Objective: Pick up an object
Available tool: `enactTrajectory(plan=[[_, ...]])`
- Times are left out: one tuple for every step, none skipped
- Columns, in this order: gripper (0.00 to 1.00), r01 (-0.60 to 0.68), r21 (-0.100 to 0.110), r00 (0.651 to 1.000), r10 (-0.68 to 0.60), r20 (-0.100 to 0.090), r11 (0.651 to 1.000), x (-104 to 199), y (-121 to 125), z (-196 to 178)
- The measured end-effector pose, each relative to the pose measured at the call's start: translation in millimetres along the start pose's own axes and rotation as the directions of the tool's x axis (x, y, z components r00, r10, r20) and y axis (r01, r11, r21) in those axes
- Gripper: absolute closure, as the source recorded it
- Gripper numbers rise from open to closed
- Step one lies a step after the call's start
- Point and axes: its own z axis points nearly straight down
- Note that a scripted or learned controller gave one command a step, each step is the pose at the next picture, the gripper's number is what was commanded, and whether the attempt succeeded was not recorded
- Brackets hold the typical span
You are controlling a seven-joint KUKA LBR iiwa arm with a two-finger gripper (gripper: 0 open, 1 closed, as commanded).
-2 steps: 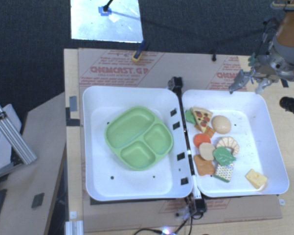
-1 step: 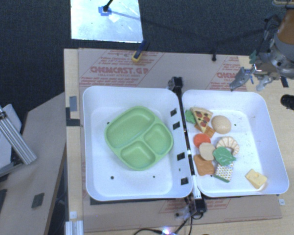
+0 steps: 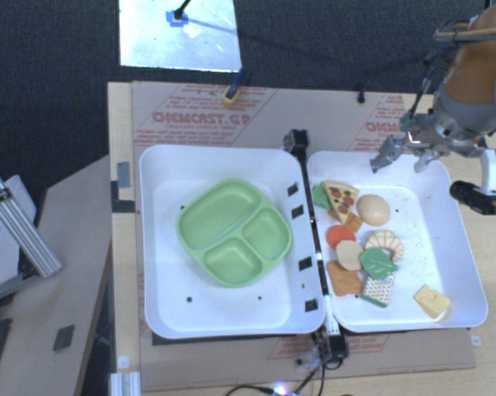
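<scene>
My gripper [image 3: 404, 159] hangs over the far rim of the right bin [image 3: 466, 258], open with nothing between its fingers. Below it, in that bin, lies a cluster of toy food: a pizza slice [image 3: 340, 196], a pale egg-shaped piece [image 3: 374, 209], a red tomato slice [image 3: 340, 234], a scalloped tan shell [image 3: 384, 241], a green leaf [image 3: 378, 262] and an orange-brown piece [image 3: 344, 280]. A yellow cheese wedge [image 3: 432, 301] sits apart at the near right corner. The gripper touches none of them.
The left bin [image 3: 161, 304] holds a green divided plate [image 3: 233, 232]. A black hinged divider [image 3: 308, 221] runs between the bins. The right bin's far right part is bare white floor. A shiny metal sheet [image 3: 179, 23] lies behind the bench.
</scene>
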Motion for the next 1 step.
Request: enactTrajectory(plan=[[0.0,0.003,-0.001,1.0,-0.003,0.0,1.0,10.4,1.7,54.6]])
